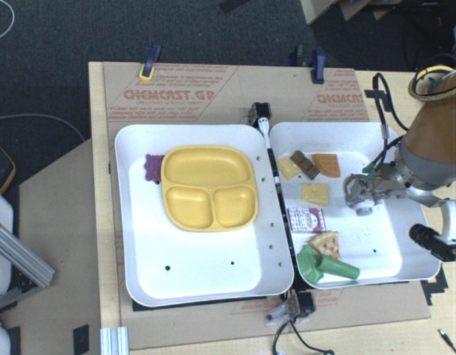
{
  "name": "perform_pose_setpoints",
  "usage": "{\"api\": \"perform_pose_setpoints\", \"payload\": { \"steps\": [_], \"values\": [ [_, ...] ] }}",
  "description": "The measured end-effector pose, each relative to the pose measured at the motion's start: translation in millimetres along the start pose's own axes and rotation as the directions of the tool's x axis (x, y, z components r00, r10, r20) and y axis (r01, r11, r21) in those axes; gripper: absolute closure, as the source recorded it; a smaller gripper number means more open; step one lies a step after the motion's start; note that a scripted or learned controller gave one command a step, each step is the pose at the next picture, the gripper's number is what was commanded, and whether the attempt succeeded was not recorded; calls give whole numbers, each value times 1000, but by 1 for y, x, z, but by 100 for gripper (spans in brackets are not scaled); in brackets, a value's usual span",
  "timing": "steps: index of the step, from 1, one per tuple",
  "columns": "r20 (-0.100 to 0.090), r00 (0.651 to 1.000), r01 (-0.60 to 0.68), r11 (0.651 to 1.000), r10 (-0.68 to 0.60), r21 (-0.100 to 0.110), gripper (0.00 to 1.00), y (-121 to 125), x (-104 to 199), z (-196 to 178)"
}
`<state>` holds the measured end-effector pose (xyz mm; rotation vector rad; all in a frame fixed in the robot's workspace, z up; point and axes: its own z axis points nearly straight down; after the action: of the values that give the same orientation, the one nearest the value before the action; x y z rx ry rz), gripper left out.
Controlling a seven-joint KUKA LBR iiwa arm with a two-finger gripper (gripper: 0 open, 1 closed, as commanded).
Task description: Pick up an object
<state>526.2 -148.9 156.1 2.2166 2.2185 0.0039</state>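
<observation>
Green pepper (328,265) – glossy, right bin (376,135)

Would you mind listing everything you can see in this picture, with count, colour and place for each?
bins: 2, white, side by side on the bench
divided tray: 1, yellow, upper middle of the left bin
purple item: 1, purple, left bin, partly under the tray's left edge
pale blocks: 2, pale yellow, upper left of the right bin
brown bar: 1, dark brown, right bin, beside the upper pale block
orange piece: 1, orange-tan, right bin, right of the bar
packet: 1, white and maroon, left part of the right bin
pizza slice toy: 1, tan with red, below the packet
green toy: 1, green, near corner of the right bin
clamps: 2, yellow and blue, far edge of the board
gripper: 1, grey metal, over the right bin's middle
</observation>
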Motion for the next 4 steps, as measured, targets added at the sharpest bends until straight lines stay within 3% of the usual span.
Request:
{"api": "perform_pose_setpoints", "payload": {
  "steps": [1, 2, 4],
  "values": [
    [0, 1000, 1, 1000, -1, -1, 100, 9, 2, -60],
    [-1, 1000, 1, 1000, -1, 2, 100, 10, 2, -69],
    [-4, 1000, 4, 1000, -4, 9, 100, 4, 117, -69]
  ]
}}
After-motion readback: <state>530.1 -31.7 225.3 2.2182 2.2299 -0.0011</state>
